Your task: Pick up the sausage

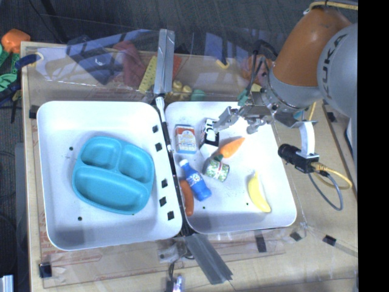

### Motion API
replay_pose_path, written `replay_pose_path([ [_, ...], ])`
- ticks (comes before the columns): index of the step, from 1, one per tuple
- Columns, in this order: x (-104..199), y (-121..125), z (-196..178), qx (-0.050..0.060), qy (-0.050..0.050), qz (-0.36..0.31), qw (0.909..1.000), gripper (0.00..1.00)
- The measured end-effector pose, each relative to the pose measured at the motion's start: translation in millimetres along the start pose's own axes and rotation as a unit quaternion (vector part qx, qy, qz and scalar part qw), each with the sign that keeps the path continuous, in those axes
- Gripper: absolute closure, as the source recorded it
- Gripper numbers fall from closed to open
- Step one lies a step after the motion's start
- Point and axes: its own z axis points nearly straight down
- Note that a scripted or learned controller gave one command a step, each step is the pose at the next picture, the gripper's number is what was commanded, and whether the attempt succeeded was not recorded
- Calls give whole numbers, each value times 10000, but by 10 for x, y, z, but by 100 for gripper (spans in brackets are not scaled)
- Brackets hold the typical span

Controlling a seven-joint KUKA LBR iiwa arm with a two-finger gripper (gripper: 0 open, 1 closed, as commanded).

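You're seeing the gripper (pixel 242 118) hovering open, gripping nothing. The sausage (pixel 186 198) is lying untouched well below-left of it, beside the blue bottle (pixel 196 180); whole pick remaining.

— What sort of place is this looking like?
— A robotics lab: a grey and orange industrial arm (pixel 316 47) is reaching in at two o'clock over taped-down shallow white plastic bins (pixel 55 224), cables trailing.
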Motion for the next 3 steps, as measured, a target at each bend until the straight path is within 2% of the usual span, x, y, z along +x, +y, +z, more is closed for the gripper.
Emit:
replay_pose_path([
  [1,215,829,1755,-4,-4,-776,9970,0],
  [2,-276,808,641,-28,-14,-1631,9866,0],
  [3,311,839,1541,-33,-50,-2693,9631,0],
])
